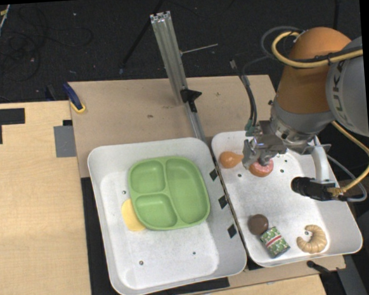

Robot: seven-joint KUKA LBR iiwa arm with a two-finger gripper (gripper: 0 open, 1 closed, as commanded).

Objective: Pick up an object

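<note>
My gripper point(258, 153) hangs low over the back left part of the right bin point(343, 226). A pink-red round object point(262, 168) lies directly beneath it, partly hidden by the gripper body. Whether the gripper touches it cannot be told. An orange rounded object point(229, 160) rests just to the left of the gripper, near the bin's left wall. Toward the front of the same bin lie a brown ball point(258, 223), a small green box point(274, 242) and a tan croissant point(312, 238).
A black cylindrical part point(310, 188) juts over the right bin from the right. The left bin point(168, 266) holds a green divided plate point(169, 192) with a yellow item point(131, 216) tucked under its left edge. A metal post point(172, 59) stands behind the bins.
</note>
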